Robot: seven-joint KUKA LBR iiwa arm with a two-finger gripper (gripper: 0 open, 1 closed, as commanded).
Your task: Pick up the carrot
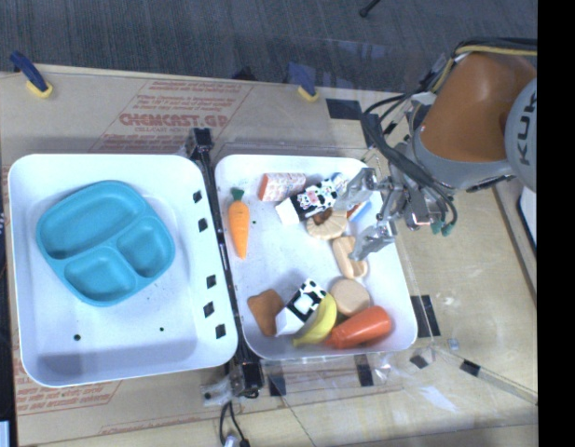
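The carrot (pixel 239 224), orange with a green top, lies upright along the left side of the right bin (pixel 268 259), close to its left wall. My gripper (pixel 366 214) hangs over the bin's right edge, well to the right of the carrot, with its two metal fingers (pixel 373 240) spread apart and nothing between them. It stands open above a heap of small toys.
The left bin (pixel 45 343) holds a blue divided plate (pixel 105 240). In the right bin lie a red-and-white carton (pixel 280 186), cow-print pieces (pixel 315 198), a banana (pixel 317 322), a red-orange vegetable (pixel 362 326), a brown piece (pixel 264 309) and beige bread pieces (pixel 348 257).
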